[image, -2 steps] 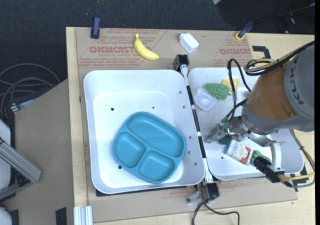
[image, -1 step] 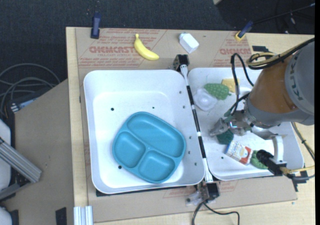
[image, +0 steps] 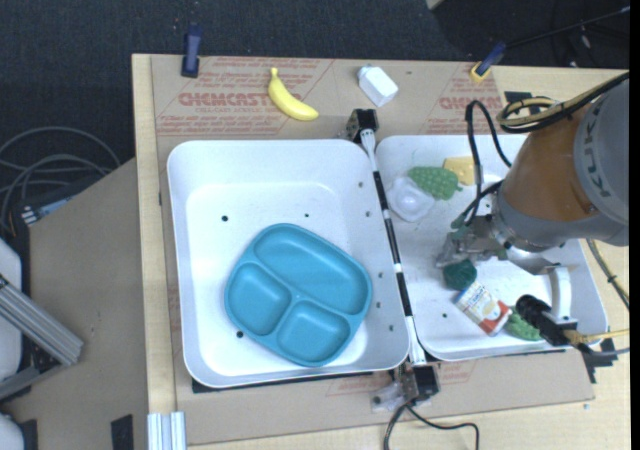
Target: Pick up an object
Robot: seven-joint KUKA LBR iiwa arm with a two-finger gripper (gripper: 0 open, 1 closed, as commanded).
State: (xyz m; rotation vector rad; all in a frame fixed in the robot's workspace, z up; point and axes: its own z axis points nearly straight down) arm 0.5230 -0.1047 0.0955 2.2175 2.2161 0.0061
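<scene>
My gripper (image: 462, 250) is low in the right bin (image: 590, 313), near its middle, with the grey arm and its orange band coming in from the right. A small dark teal object (image: 461, 276) lies directly below the gripper, touching or nearly touching it. A red and white packet (image: 481, 307) lies just in front of that. A bumpy green item (image: 432, 181), a yellow piece (image: 460, 169) and a clear rounded cup (image: 407, 200) sit at the bin's far side. Another green piece (image: 522, 329) rests near the front right.
The left bin (image: 200, 178) holds a blue divided plate (image: 297, 292). Behind the bins, a yellow banana (image: 290, 98) and a white block (image: 378, 86) lie on the bench. A ridge (image: 388, 238) separates the two bins.
</scene>
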